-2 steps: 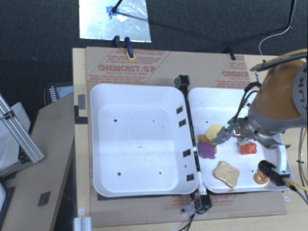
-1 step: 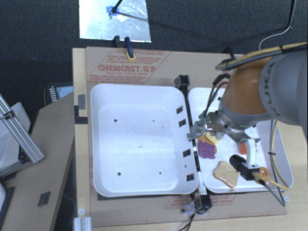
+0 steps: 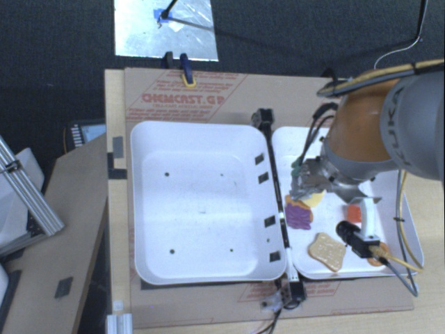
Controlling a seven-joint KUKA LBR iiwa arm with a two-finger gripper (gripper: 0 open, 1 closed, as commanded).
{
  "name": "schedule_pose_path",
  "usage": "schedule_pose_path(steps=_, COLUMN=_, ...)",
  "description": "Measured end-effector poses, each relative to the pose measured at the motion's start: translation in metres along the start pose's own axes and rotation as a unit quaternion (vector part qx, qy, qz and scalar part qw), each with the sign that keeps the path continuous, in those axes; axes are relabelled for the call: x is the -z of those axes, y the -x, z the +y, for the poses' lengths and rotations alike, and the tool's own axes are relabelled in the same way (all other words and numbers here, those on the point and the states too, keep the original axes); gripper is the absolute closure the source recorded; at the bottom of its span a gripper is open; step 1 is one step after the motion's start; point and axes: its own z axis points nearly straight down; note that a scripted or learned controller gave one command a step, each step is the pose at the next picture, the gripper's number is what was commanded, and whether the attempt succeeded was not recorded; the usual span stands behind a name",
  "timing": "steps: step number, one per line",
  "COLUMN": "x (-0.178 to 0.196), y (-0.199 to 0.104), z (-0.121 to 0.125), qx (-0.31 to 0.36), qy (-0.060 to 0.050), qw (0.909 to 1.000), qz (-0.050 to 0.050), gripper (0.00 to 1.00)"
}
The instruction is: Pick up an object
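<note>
The claw [image 3: 304, 185] is down in the right bin [image 3: 287, 143], close to the divide between the two bins. The arm's grey and orange bulk covers it from above, so I cannot tell whether it is apart or together, or whether it grips anything. It sits just above a yellow piece [image 3: 316, 199], which touches a purple piece [image 3: 299, 217] lying toward the front. There are two white bins, the left bin [image 3: 201, 207] bare inside. The right bin holds one yellow piece, one purple piece, one tan toast-shaped slice [image 3: 328, 251] near the front rim and one orange-red piece [image 3: 354, 213] further right. Both bins rest on a cardboard sheet [image 3: 208, 92].
</note>
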Motion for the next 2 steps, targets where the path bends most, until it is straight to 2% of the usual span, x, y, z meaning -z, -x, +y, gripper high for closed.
schedule_pose_path(steps=1, x=0.097, y=-0.033, z=0.004, qx=0.003, qy=0.004, qw=1.0, qz=0.001, gripper=1.0)
schedule_pose_path(steps=2, x=0.144, y=-0.082, z=0.021, qx=0.003, qy=0.002, qw=1.0, qz=0.001, gripper=1.0)
